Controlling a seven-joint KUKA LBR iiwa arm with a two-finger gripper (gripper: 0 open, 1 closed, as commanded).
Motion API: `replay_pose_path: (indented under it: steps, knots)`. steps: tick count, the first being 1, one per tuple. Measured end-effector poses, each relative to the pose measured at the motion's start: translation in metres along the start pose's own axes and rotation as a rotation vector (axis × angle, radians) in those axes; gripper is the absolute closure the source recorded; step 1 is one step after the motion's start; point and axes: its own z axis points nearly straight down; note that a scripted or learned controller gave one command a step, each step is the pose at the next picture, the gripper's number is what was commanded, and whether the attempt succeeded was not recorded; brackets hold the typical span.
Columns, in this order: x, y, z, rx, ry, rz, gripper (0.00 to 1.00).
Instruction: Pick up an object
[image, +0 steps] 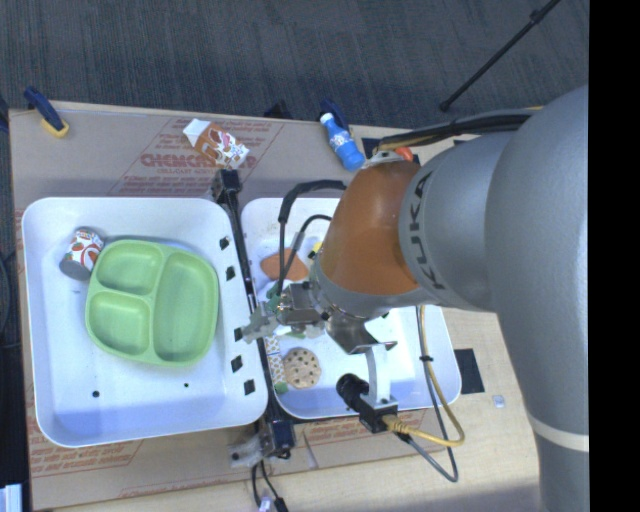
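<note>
My gripper (283, 312) hangs low over the left side of the right bin (430, 385), close to the divider between the bins. A round chocolate-chip cookie (300, 368) lies just below it in that bin. An orange flat piece (280, 266) lies just above it, partly hidden by the wrist. The arm's orange band and grey body cover most of the right bin. In the left bin (60, 400) a green divided plate (153, 298) lies flat, with a small red-and-white can (82, 250) at its upper left corner.
A wrapped snack (216, 145) and a blue clamp (343, 140) lie on the cardboard behind the bins. Another blue clamp (46, 111) sits at the far left corner. Black and yellow cables (430, 435) trail over the right bin's front rim.
</note>
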Motion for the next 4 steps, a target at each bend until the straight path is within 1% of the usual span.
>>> replay_pose_path:
  steps: [2,3,4]
  knots:
    - [0.000,0.000,0.000,0.000,0.000,0.000,0.00]
    - [0.058,0.004,0.047,-0.012,-0.013,0.008,0.00]
    - [0.063,0.006,0.057,-0.023,-0.021,0.018,0.00]
